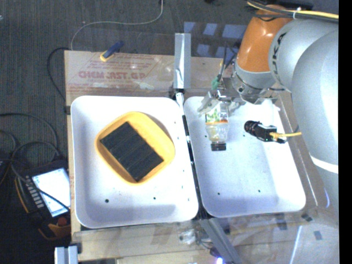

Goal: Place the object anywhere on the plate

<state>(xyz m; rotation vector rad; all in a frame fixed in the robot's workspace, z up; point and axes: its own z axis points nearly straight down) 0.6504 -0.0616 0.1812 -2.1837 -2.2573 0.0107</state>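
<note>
A small clear bottle (216, 126) with a green and orange label and a dark cap is in the right bin (258, 186), near its back left corner. My gripper (218, 104) is right over the bottle's upper end and touches or nearly touches it. The yellow plate (163, 132) sits in the middle of the left bin (88, 164), well to the left of the gripper. A black ridged rectangular pad (132, 150) covers most of the plate's middle.
A raised divider (188, 147) runs between the two bins. Behind the left bin lies a board with red lettering (115, 75) and a small blue and yellow item (111, 50). The arm's big grey body (319, 92) overhangs the right bin's right side.
</note>
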